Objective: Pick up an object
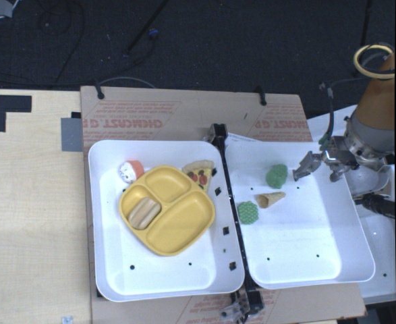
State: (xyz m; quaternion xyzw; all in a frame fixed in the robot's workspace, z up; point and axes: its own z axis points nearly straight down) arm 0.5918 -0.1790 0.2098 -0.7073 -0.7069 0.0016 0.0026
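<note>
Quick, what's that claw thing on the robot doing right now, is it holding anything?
Gripper: open, holding nothing, its fingers spread above the right bin's upper right part, to the right of the green ball.

Glossy yellow plastic tray (184, 228) in smooth white bin (110, 248); cardboard (184, 117) matt.

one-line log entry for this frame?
gripper: open, holding nothing | position: right bin upper right | nearest: green ball | phase: pre-grasp
</note>
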